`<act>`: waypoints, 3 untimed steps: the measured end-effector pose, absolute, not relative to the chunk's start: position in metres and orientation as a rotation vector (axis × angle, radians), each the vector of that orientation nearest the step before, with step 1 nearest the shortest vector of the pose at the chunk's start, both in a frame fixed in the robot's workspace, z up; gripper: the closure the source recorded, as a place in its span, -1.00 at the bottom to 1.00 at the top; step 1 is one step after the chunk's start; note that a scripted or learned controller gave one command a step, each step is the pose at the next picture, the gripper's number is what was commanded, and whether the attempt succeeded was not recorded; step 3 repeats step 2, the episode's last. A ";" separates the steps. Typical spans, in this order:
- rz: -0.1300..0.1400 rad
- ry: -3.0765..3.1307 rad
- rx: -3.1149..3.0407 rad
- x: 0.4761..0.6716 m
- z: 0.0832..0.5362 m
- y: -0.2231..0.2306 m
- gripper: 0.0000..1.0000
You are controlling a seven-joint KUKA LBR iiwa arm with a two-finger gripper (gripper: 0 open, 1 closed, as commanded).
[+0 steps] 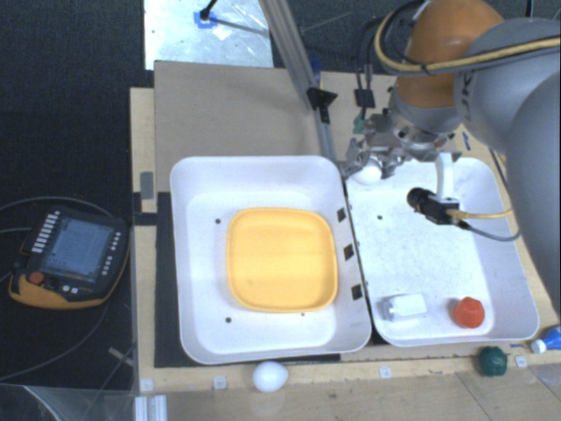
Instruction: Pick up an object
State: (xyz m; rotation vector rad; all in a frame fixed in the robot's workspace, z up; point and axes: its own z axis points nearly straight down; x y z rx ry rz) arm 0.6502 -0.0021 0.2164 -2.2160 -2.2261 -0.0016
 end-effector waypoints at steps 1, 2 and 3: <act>-0.004 -2.227 -2.216 0.640 0.231 0.045 1.00; -0.003 -2.227 -2.215 0.631 0.241 0.098 1.00; -0.003 -2.227 -2.215 0.631 0.241 0.098 1.00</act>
